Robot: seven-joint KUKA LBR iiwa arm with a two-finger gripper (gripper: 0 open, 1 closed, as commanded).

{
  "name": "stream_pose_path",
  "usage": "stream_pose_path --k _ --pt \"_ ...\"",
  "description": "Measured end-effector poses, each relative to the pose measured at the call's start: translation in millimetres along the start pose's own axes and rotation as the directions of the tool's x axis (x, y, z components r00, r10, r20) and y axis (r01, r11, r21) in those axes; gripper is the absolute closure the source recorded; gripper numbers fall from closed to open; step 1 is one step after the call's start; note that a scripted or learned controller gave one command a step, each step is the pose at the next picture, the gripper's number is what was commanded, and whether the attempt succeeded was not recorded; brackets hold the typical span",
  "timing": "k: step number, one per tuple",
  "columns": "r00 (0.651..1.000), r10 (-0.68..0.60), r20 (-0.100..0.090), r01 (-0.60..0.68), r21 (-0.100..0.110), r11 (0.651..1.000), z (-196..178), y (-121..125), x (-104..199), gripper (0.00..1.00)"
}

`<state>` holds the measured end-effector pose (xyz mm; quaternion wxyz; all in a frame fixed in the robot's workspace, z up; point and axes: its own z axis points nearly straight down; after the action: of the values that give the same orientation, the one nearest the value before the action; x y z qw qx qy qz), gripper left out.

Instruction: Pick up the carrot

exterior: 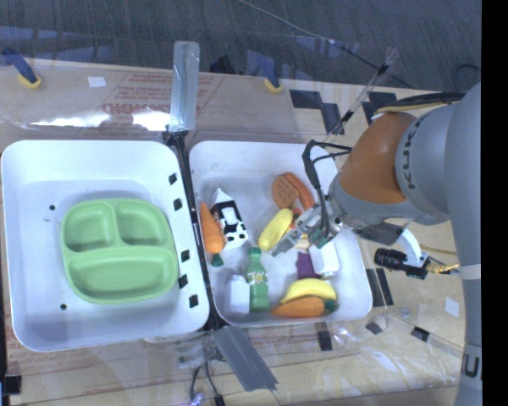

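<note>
The carrot [210, 229], orange with a green stub at its near end, lies along the left wall of the right bin [262, 155], beside a black-and-white milk carton [227, 219]. My gripper [305, 235] hangs low over the middle of that bin, to the right of the carrot and apart from it. It sits just beside a yellow fruit [276, 228] and above a purple item [306, 266]. Nothing is seen held in it.
The right bin also holds a brown waffle-like piece [292, 190], a green bottle [256, 282], a white bottle [327, 260], a banana [309, 290] and an orange vegetable [299, 308]. The left bin [34, 163] carries a green divided plate [117, 249].
</note>
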<state>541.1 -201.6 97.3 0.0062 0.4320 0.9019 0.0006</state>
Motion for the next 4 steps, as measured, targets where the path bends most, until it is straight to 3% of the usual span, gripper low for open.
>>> stream_pose_path --k 1,2,3,4 --pt "0.987 0.161 0.001 -0.161 0.002 0.987 2 97 7 0.00" --pt "0.995 0.098 0.025 -0.099 0.003 0.995 -3 50 65 0.00" --pt "0.989 0.146 -0.003 -0.146 -0.002 0.989 -101 81 125 0.00" --pt "0.997 0.075 -0.013 -0.075 0.010 0.997 -95 51 165 0.00"
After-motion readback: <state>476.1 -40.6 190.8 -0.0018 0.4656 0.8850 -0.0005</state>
